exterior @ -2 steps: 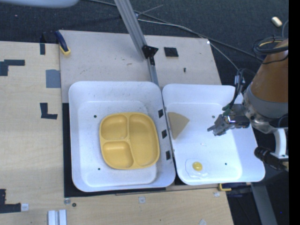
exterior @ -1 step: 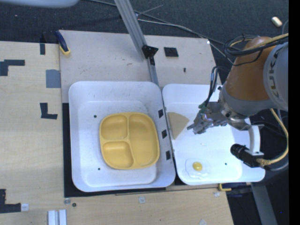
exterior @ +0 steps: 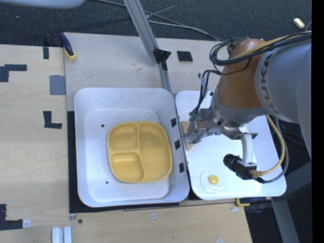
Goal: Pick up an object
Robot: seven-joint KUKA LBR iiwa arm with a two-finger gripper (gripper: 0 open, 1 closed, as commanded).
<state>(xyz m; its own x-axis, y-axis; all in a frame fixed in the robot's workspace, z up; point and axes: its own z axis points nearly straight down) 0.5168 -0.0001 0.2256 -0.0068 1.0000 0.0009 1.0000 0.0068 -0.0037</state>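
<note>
Closest to us, the arm [exterior: 263, 80] reaches over the right bin [exterior: 268, 186], and we see its gripper [exterior: 194, 134] low at that bin's left edge, beside the wall shared with the left bin [exterior: 86, 151]. We cannot tell how wide it stands or whether it has anything. A toy fried egg [exterior: 212, 180] lies near the right bin's front edge, apart from the gripper; a yellow divided plate [exterior: 139, 152] sits in the left bin. We judge the grasp not yet made: next we need to line up over one object and descend.
</note>
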